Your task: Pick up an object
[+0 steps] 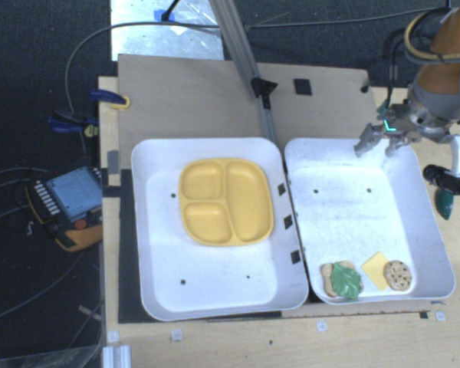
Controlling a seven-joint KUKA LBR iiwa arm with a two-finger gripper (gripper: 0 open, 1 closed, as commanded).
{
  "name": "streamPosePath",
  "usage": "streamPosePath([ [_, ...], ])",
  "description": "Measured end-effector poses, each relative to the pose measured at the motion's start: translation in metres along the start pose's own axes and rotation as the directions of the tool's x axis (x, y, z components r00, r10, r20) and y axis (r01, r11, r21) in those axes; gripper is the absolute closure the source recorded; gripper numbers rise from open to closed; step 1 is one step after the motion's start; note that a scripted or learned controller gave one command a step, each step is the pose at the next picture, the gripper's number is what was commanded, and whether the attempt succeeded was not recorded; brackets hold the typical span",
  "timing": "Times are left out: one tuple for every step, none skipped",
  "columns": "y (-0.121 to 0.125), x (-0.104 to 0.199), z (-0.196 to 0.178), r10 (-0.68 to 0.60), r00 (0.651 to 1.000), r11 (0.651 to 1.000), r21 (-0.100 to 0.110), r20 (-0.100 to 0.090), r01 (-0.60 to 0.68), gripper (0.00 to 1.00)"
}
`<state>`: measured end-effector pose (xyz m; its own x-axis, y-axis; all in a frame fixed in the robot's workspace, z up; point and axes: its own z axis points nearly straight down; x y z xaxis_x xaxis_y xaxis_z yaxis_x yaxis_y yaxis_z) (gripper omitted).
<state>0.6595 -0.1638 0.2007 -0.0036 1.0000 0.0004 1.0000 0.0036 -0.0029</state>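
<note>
The gripper point(382, 139) is hovering, fingers apart and holding nothing, over the right bin's point(414, 205) far edge. Three small food pieces are lying in its near corner: a green leafy one point(345, 280), a yellow wedge point(376, 270) and a cookie point(398, 275). They are looking light, flat and stiff, probably best pinched across their edges.

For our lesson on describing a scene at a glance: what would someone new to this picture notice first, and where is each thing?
The yellow divided plate stands out, lying in the left bin. Next come the small food pieces huddled in the near corner of the right bin: a green leafy piece, a yellow wedge and a cookie. The gripper hangs open over that bin's far edge.
</note>
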Motion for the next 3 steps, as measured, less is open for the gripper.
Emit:
streamPosePath([
  [0.001, 0.000, -0.003, -0.001, 1.000, 1.000, -0.005, 0.001, 0.001, 0.00],
  [0.003, -0.003, 0.039, 0.001, 1.000, 1.000, -0.003, 0.001, -0.001, 0.00],
  [-0.004, -0.005, 0.096, 0.002, 1.000, 1.000, -0.003, 0.001, -0.002, 0.00],
])
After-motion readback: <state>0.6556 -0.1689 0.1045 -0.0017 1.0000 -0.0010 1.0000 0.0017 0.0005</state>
